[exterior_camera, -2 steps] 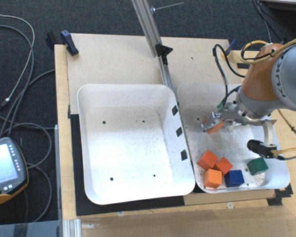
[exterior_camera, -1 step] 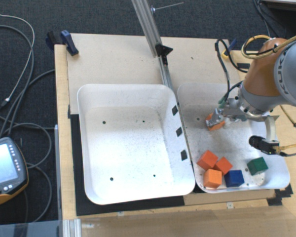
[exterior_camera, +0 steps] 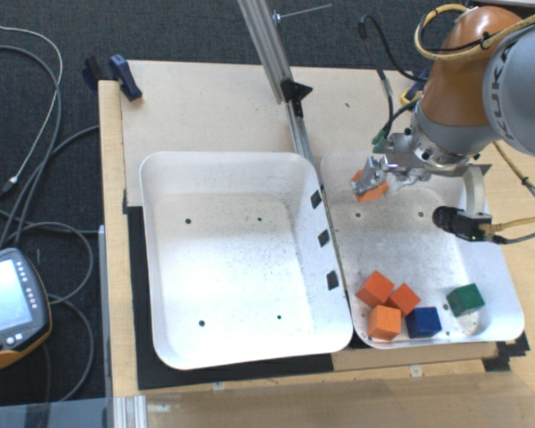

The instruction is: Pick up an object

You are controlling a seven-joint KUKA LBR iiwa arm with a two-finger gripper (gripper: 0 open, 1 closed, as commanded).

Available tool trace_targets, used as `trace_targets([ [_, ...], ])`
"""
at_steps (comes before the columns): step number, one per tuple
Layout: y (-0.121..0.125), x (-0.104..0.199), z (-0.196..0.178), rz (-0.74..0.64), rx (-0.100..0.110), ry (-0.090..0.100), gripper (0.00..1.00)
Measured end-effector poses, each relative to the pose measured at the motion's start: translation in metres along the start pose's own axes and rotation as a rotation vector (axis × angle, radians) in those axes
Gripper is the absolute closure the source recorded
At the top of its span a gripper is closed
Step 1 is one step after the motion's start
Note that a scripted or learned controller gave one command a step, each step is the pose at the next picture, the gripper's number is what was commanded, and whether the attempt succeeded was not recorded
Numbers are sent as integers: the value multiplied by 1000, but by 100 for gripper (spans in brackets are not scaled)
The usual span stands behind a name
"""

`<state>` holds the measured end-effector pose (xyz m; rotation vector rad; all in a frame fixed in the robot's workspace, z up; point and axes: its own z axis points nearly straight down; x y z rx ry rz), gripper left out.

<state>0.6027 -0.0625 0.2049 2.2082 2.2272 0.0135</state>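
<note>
One orange block [exterior_camera: 372, 192] sits between the tips of the claw [exterior_camera: 369, 184], which looks clamped on it above the far end of the right bin [exterior_camera: 508, 301], clear of the bin floor as far as the slanted view lets me judge. The main risk I see is the hold itself: only a corner of the block shows below the metal tips, so the grip may be shallow or skewed, and a quick swing or jolt of the arm [exterior_camera: 481, 69] could let the block twist out and drop back into the bin. A second risk is the divide between the two bins; the claw hangs near the raised rim of the left bin [exterior_camera: 223, 266] and close to the slanted metal rail [exterior_camera: 272, 56], so a low sideways carry could knock the block against an edge. The remaining blocks lie well apart from the claw at the near end of the right bin: two orange ones [exterior_camera: 375, 288] and [exterior_camera: 385, 321], a red-orange one [exterior_camera: 405, 298], a blue one [exterior_camera: 423, 321] and a green one [exterior_camera: 465, 299], so a fall would probably land short of them. The cables [exterior_camera: 508, 230] trailing beside the wrist could also snag if the arm turns far over the desk [exterior_camera: 205, 114].
</note>
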Motion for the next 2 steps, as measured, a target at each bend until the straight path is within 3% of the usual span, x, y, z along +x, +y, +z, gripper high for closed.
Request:
trace_targets([
  [1,3,72,6,0,10,1,100],
  [2,-50,143,6,0,17,2,100],
])
